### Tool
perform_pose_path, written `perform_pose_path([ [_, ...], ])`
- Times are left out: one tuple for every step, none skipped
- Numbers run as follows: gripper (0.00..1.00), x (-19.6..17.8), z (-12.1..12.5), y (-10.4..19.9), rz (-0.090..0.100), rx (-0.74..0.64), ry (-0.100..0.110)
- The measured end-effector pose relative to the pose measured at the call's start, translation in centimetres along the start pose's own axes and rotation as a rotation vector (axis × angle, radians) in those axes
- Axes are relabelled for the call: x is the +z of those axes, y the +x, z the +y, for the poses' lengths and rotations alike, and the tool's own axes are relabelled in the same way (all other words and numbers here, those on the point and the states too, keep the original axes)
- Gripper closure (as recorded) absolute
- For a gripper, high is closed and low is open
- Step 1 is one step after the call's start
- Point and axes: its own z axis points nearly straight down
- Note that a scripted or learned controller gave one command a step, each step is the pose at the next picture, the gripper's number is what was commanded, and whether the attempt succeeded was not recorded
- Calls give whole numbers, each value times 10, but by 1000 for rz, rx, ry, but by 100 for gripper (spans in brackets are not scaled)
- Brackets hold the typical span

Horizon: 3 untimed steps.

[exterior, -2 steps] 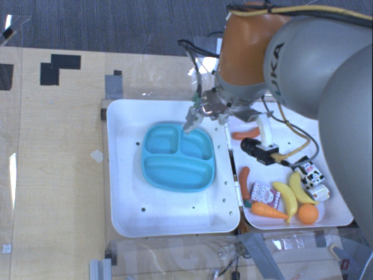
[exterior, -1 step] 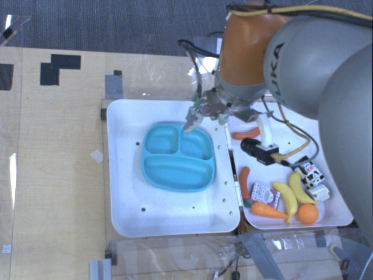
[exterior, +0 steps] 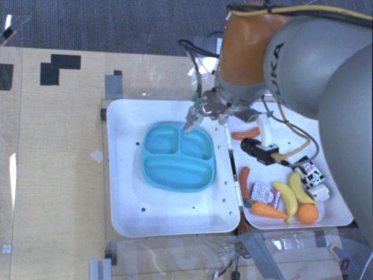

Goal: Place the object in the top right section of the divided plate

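Hangs low over the far right corner of the blue divided plate [exterior: 175,174], this gripper [exterior: 191,123], its tip just above the top right section [exterior: 199,147]. Cannot tell how wide the claw stands, nor whether anything sits in it: too small and dark against the wrist to read. No telling, therefore, which object is meant. Possibly already carried, otherwise among the toy foods in the right bin [exterior: 291,134]: a carrot [exterior: 269,210], a banana [exterior: 285,194], an orange [exterior: 308,213], a red sausage [exterior: 244,177] by the dividing wall, a small printed packet [exterior: 265,193]. Judging by looks, all light, hollow plastic, stiff and rather slick; best taken across the narrow middle, since the rounded ones would likely roll or squirt out of a pinch near an end. Plate of smooth moulded plastic, lying flat in the left bin [exterior: 125,174], apt to slide if nudged, with low ridges to hold a dropped piece in. Plenty of bare white floor around the plate; pale wooden bench [exterior: 52,156] beyond to the left.
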Motion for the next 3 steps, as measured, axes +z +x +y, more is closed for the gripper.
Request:
perform_pose_path([
  [0, 0, 0, 0, 0, 0, 0],
  [0, 0, 0, 0, 0, 0, 0],
  [0, 0, 0, 0, 0, 0, 0],
])
